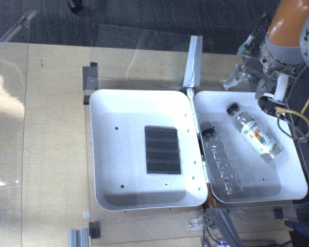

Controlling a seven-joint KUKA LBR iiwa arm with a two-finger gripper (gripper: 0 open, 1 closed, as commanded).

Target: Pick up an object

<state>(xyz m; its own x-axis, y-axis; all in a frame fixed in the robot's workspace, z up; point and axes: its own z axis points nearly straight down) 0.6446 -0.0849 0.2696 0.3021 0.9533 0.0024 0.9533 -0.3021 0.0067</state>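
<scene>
two shallow white bins sit side by side on the wooden desk (41, 153). the left bin (105, 138) holds a dark ribbed rectangular pad (162, 150) lying flat near its middle. the right bin (293, 181) holds two clear plastic bottles: one with a black cap and a green and orange label (253, 133), lying at a slant toward the far right, and one with no label (221, 161), lying along the bin's left wall with its black cap at the far end. the end effector (247, 71) hangs above the right bin's far edge, apart from both bottles; whether it is apart or together, i cannot tell.
</scene>
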